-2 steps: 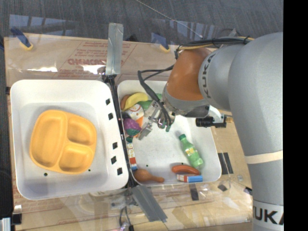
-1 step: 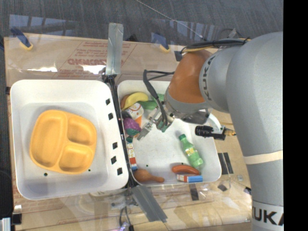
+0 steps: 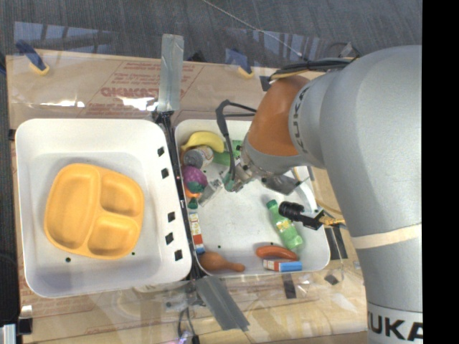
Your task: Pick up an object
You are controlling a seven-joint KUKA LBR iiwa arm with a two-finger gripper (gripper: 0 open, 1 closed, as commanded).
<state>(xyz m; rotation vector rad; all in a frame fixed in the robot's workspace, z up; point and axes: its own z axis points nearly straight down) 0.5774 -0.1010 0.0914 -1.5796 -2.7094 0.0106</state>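
Right bin (image 3: 240,217) - crowded. Left bin (image 3: 29,142) - holds a yellow divided tray (image 3: 93,210), lying flat, three compartments.

The arm (image 3: 358,120) reaches in from the right, its orange band above the right bin's far half. The pincer (image 3: 231,185) is down inside the right bin, towards its left wall and far end. Whether it is apart or together cannot be told; nothing can be seen clamped in it.

Candidate objects, all in the right bin:
- banana (image 3: 204,140), far left corner, just beyond the pincer.
- purple toy (image 3: 193,176), against the left wall, just beside the pincer on its left; contact unclear.
- green bottle (image 3: 285,229), lying on its side in the right half, well apart from the pincer.
- red-orange piece (image 3: 276,251), near edge, just below the bottle.
- small red, white and blue box (image 3: 282,266), touching or almost touching the red-orange piece, against the near wall.
- brown drumstick-shaped piece (image 3: 221,264), near left corner.

The middle of the right bin's floor shows bare white. The bins sit side by side on a worktop (image 3: 86,84) covered in brown sheet.
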